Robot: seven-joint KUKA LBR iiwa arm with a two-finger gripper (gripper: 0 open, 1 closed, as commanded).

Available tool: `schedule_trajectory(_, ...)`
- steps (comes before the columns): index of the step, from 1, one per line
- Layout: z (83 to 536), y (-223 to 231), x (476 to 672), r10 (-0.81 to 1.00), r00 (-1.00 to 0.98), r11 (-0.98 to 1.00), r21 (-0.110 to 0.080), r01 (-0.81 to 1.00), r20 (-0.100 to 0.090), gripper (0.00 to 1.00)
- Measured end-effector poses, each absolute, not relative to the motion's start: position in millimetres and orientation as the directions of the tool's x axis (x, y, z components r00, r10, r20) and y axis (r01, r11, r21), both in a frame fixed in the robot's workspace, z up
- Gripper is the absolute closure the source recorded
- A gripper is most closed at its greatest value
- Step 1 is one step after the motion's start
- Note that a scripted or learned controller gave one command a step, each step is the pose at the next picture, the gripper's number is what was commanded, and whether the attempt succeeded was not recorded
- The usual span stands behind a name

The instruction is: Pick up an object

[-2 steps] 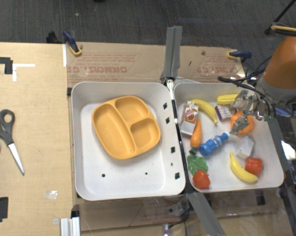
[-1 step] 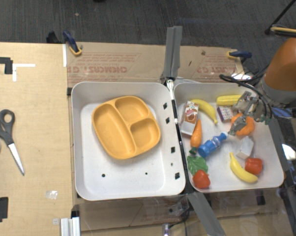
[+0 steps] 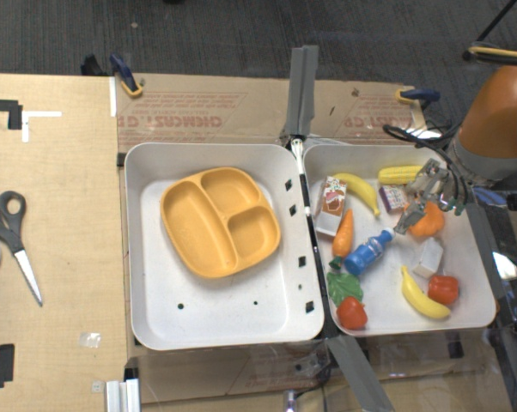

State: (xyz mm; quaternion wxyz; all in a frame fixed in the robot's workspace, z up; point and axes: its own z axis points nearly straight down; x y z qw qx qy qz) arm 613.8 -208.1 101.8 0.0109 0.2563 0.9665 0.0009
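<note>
My gripper [image 3: 420, 206] hangs over the right side of the right bin [image 3: 473, 320], reaching in from the right under the orange band. Right at its tip lies a small orange object [image 3: 430, 223]; I cannot tell whether they touch. Around it the bin holds a banana [image 3: 362, 191], a yellow piece [image 3: 400, 175], a small carton [image 3: 331, 198], a carrot [image 3: 343, 233], a blue bottle [image 3: 367, 251], a red fruit with green leaves [image 3: 350, 312], a second banana [image 3: 422, 297], a red pepper [image 3: 444, 288] and a pale block [image 3: 428, 257].
The left bin [image 3: 147, 316] carries a yellow divided plate [image 3: 222, 221]. Scissors [image 3: 15, 240] lie on the wooden bench at the far left. Blue clamps [image 3: 126, 74] hold cardboard behind the bins. A grey bar [image 3: 301, 93] runs between the bins at the back.
</note>
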Motion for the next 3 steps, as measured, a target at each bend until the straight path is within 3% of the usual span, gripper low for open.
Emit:
schedule_trajectory(1,101.6,-164.1,613.9,0.471,-0.882,0.882,0.005,0.471,-0.022,0.00)
schedule_trajectory(2,101.3,-95.7,588.8,0.625,-0.780,0.781,0.009,0.625,-0.021,0.00)
schedule_trajectory(3,100.8,-104.0,538.2,0.562,-0.827,0.827,0.010,0.562,-0.023,0.00)
